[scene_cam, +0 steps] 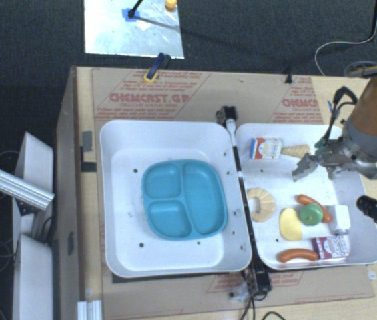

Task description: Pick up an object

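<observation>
arm: enters from right, orange band above wrist | pincer (308, 167): low, pointing left

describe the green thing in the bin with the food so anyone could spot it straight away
Start at the right-hand white bin, the one scattered with toy food. Toward its near right part, the green round piece sits between a yellow lemon-like piece and a small orange sausage. It is the bin's sole green item.
</observation>
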Action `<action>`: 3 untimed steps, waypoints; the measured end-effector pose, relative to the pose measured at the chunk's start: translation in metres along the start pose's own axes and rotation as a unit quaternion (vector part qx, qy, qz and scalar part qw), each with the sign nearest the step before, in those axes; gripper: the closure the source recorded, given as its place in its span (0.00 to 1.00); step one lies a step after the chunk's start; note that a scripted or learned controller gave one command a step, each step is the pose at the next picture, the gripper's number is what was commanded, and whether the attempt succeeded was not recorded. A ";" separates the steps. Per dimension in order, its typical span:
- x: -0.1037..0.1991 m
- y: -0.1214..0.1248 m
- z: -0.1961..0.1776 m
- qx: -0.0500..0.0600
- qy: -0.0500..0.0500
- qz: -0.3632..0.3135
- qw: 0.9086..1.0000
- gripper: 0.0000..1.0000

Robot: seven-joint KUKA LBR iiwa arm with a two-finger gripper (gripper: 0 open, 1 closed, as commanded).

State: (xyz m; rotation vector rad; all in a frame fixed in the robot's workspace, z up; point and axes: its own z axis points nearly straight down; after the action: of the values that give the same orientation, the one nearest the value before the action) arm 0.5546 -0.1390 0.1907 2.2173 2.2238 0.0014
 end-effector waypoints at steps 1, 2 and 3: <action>0.015 -0.067 0.079 0.002 0.000 0.001 1.000 0.00; -0.039 -0.049 0.053 -0.001 -0.001 0.001 1.000 0.00; -0.036 -0.040 0.106 0.000 0.000 0.000 1.000 0.00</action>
State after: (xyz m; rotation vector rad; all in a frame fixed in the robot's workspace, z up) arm 0.5146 -0.1750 0.0848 2.2171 2.2237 0.0028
